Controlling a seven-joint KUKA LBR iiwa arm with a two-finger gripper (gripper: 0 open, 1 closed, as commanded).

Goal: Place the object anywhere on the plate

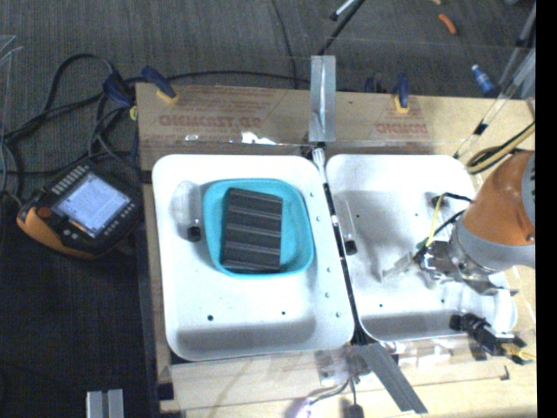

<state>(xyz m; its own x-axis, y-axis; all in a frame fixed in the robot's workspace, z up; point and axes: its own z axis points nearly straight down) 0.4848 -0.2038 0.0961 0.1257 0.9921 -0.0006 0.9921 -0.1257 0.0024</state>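
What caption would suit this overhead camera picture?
Dark ridged block lying on a blue plate in the left bin; arm's gripper over the right bin.

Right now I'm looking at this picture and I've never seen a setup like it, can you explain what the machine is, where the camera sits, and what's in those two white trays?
It is a single photo from a camera fixed above a workbench, looking down at a slant. The grey and orange shape at the right is a robot arm reaching in; its pincer hangs over the right white bin, and I can't tell whether it is open, shut or holding anything. The left white bin holds a blue plate with a dark ribbed block lying on it. Beside the plate's left edge sits a clear, roundish item, too blurred to name. On the floor to the left lies a handheld control pad with a lit screen.
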